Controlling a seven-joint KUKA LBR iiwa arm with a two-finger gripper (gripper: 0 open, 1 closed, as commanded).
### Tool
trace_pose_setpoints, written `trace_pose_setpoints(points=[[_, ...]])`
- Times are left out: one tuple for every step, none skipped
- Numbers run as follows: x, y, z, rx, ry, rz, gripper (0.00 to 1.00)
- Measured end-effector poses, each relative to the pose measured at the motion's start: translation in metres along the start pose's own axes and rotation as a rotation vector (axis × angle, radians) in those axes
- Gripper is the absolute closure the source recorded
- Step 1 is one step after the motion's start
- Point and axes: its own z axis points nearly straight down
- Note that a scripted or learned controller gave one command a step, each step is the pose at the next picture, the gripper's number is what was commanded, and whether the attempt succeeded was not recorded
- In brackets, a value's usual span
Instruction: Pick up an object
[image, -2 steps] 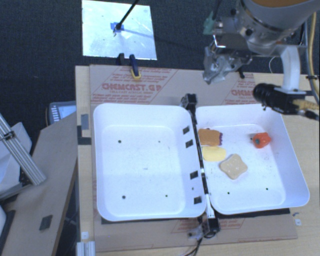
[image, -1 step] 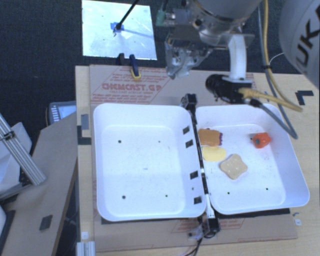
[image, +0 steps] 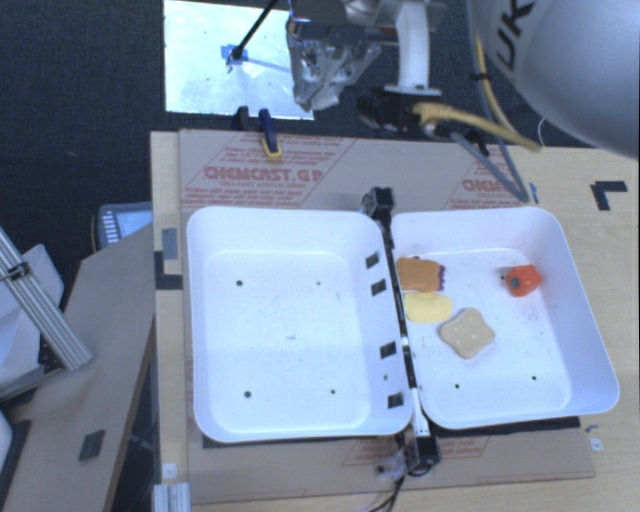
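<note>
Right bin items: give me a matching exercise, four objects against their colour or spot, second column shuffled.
Column one:
1. tomato-like piece
2. flat oval slice
3. toast-shaped piece
4. item with a purple edge

Column two:
A. pale yellow, between two other pieces
B. tan, nearest the bin's front edge
C. orange-brown, by the divider at the back of the group
D. red-orange, alone toward the right wall

Pairs: 1-D, 2-A, 3-B, 4-C. All four lie in the right bin.

One fixed camera looks down at a slant from above the bench, framing both bins closely.
</note>
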Motion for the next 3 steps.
trace_pose_setpoints(points=[[-0.002,-0.002,-0.001,0.000,0.000,0.002,0.00],[-0.001,-0.001,-0.013,-0.003,0.001,-0.002,1.00],[-0.003,0.029,0.000,0.000,-0.001,0.007,1.00]])
